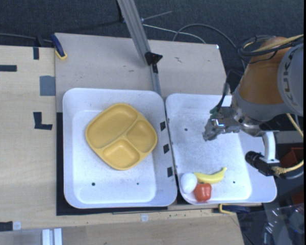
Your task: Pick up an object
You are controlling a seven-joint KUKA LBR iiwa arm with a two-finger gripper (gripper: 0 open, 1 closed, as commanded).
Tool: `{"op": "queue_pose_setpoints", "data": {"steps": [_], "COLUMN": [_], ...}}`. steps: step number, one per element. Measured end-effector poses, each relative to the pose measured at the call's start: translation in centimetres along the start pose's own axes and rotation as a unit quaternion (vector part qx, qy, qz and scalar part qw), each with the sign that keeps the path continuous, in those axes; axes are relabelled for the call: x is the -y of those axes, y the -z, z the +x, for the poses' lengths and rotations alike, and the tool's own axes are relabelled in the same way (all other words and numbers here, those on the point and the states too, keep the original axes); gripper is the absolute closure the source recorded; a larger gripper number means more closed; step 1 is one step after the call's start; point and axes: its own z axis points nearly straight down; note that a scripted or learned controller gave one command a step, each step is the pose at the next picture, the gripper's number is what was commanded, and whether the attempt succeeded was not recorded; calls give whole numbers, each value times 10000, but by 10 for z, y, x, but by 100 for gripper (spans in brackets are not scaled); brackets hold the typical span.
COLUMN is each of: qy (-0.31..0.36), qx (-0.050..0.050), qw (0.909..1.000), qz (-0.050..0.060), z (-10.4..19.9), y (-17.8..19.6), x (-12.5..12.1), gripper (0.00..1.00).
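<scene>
While the left white bin (pixel 74 137) carries a yellow three-compartment plastic tray (pixel 121 136) near its middle, the right white bin (pixel 229 152) has three small things huddled at its near-left corner: a white egg-shaped object (pixel 188 180), a red pepper-like toy (pixel 203 191) just beside it, and a yellow toy banana (pixel 211 176) touching both. They look light, hard and slick; the banana's middle seems the safest hold. Above bare floor, well apart from them, hovers the gripper (pixel 212 130); whether it is released or clenched cannot be judged.

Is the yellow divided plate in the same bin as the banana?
No, the yellow divided plate lies in the left bin; the banana is in the right.
</scene>
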Motion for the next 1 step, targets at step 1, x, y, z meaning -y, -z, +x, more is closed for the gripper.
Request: {"op": "queue_pose_setpoints", "data": {"steps": [1], "qy": [25], "qx": [-8], "qw": [10000], "qz": [3], "z": [64], "y": [-4], "x": [1], "gripper": [100]}}
